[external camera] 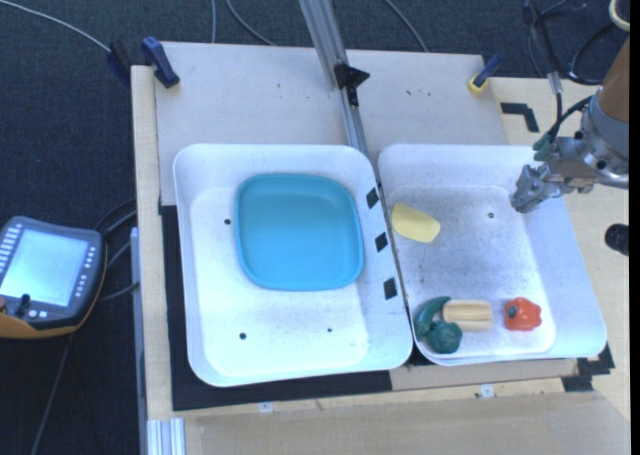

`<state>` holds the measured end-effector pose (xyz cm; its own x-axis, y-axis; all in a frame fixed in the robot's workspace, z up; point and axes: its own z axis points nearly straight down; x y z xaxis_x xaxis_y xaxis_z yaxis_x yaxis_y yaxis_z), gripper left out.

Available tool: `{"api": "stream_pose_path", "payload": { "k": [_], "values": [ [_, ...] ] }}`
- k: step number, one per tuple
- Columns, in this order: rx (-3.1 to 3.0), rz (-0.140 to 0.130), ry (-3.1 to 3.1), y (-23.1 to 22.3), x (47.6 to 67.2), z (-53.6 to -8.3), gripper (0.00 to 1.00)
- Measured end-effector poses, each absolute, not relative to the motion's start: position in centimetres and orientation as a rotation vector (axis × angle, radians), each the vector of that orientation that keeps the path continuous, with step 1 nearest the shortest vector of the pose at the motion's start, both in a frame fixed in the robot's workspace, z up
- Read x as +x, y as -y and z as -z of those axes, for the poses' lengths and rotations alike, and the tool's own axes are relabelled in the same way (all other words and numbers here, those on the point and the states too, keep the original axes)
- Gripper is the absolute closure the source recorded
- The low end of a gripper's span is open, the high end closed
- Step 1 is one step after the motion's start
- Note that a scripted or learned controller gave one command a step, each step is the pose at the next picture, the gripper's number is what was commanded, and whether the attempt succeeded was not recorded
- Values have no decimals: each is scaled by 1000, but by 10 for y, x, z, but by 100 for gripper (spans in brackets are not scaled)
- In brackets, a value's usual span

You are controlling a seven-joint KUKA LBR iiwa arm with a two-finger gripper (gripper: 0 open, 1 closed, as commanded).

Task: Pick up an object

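Yellow object (415, 223): lies at the far left of the right bin (560, 243), long axis slanting left-far to right-near.
Gripper (527, 193): hangs over that bin's far right, level with it.
Direction: object lies leftward, well apart.
Fingers: spread unreadable.

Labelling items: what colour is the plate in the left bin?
Light blue; the plate shows clearly in the camera view.
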<state>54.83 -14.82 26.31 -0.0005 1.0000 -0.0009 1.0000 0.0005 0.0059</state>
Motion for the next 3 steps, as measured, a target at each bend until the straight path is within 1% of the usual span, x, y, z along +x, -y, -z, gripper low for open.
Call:
{"api": "stream_pose_path", "payload": {
  "k": [1, 2, 3],
  "values": [
    [2216, -3, -2226, 98, 553, -269, 100],
    [2216, -2, -2227, 44, 562, -272, 100],
    [2216, -2, -2228, -18, 563, -266, 100]
  ]
}}
